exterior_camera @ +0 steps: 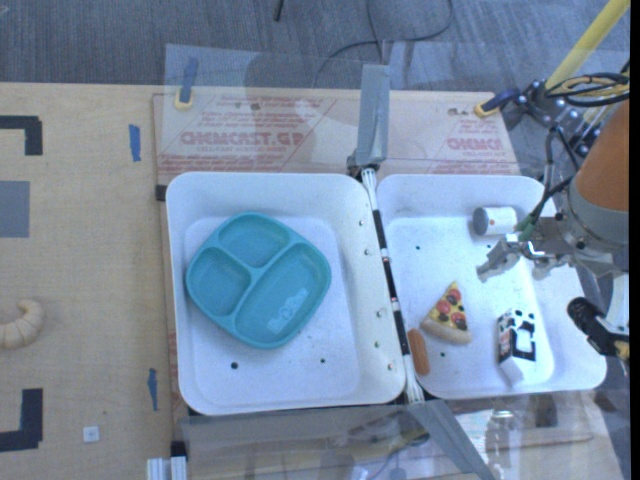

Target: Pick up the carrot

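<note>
**Carrot lies at the near left edge of the right bin, gripper above the bin's middle**

Carrot (418, 352), a short orange stick, lies along the left wall of the right bin (440, 193), close to that bin's near left corner and just beside the divider between the two bins. Nothing grips it. Just to its right, near but apart, sits a toy pizza slice (449, 316) with red dots on a yellow top. Toward the bin's near right corner lies a white packet with black markings (517, 340).

Farther in, the gripper (497, 259) hangs over the right-hand middle of the same bin, its grey fingers spread apart with nothing between them, well apart from the carrot. Beyond it a small grey cylinder (493, 219) rests near the bin's far right corner.

In the left bin (200, 193) a teal divided plate (258, 279) with three compartments lies tilted across the middle.

On the desk's left edge (80, 268), outside both bins, rests a pale croissant-shaped toy (20, 324).
</note>
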`<state>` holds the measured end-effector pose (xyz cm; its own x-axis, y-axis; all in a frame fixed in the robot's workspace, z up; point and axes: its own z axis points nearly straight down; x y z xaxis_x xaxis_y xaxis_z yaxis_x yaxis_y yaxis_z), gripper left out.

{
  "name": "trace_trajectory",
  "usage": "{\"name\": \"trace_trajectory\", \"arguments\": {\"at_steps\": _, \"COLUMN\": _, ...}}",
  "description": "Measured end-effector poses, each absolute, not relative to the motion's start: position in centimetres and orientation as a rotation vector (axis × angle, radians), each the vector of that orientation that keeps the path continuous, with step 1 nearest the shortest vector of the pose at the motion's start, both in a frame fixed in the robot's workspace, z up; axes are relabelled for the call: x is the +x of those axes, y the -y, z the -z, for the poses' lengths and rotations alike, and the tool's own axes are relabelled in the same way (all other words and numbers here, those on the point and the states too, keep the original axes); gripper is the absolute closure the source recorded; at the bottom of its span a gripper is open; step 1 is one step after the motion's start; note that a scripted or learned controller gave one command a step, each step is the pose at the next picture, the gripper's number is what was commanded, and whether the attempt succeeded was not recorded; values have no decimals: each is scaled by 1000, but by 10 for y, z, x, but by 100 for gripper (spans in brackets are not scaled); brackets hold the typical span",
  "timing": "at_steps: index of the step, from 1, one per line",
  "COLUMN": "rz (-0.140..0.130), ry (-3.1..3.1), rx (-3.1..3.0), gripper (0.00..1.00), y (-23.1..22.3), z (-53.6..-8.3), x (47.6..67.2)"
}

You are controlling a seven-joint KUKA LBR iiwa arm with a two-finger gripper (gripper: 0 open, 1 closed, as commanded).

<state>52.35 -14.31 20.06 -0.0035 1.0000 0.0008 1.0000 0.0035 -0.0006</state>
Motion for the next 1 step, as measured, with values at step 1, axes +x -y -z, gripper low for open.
{"name": "trace_trajectory", "arguments": {"at_steps": 1, "rz": 0, "ry": 2369, "rx": -2061, "gripper": 0, "y": 100, "z": -135, "x": 491}}
